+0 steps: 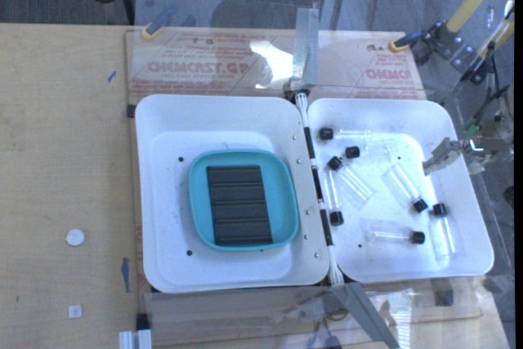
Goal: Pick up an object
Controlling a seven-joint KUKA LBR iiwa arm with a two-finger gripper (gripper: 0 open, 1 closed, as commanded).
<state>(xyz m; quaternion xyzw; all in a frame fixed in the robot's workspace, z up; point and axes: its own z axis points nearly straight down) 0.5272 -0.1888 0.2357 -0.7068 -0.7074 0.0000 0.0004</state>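
On my feed the wooden bench (pixel 57 143) carries the two white bins side by side, both shallow moulded plastic with rounded corners. The left bin (pixel 159 123) holds a teal tray (pixel 200 176), a glossy rounded rectangle, with a dark ribbed insert (pixel 239 205) whose ridges run across the view.

The right bin (pixel 466 257) holds the things to pick: seven clear vials with black caps, all lying flat and scattered.
- The top vial (pixel 347 134) lies across the view, cap to the left.
- Just below, a second vial (pixel 368 149) lies much the same way, cap also left.
- A slanted vial (pixel 351 181) runs from its cap at upper left down to the right.
- The wall vial (pixel 330 194) lies along the bin's left wall, cap at the near end.
- The right-hand slanted vial (pixel 404 184) has its cap at lower right.
- Just beside that cap, the far-right vial (pixel 444 234) points its body toward the near rim, cap at the far end.
- The bottom vial (pixel 388 235) lies across the view, cap to the right.

The gripper (pixel 445 153) comes in at the right bin's right rim as a grey metal tip angled down and left, apart from every vial. I cannot tell whether it is released or clenched. Nothing shows in it.

A small white disc (pixel 75 238) sits on the bare bench, well left of the bins.
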